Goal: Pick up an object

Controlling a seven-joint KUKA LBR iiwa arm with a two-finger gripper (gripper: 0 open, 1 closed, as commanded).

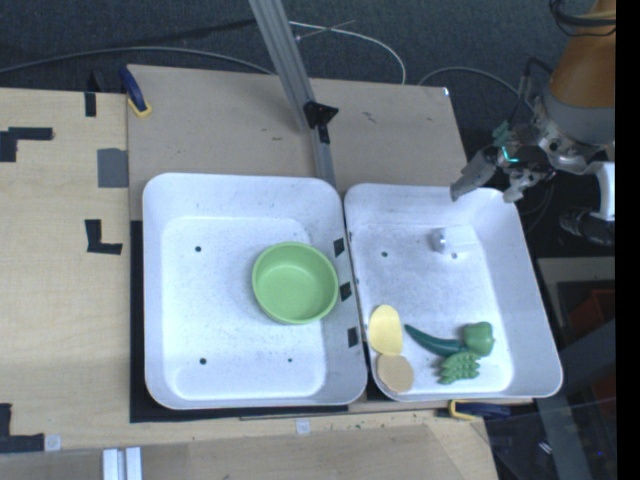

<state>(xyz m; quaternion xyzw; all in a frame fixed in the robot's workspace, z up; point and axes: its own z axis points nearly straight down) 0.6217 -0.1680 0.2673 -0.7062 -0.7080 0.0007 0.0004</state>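
The right bin [500, 228] holds a yellow oval piece [385, 329], a tan round piece [396, 373], a dark green pepper-like piece [432, 340], a green round vegetable [479, 337] and a bumpy green piece [459, 368], all near its front edge. A small grey object [438, 238] lies near the bin's back. My gripper [490, 179] hangs at the bin's back right corner, above the rim, open with nothing between its fingers.
A green bowl [294, 282] sits in the left bin [180, 208]. A grey pole [290, 63] slants down to the gap between the bins. Cables run across the dark floor behind the bench.
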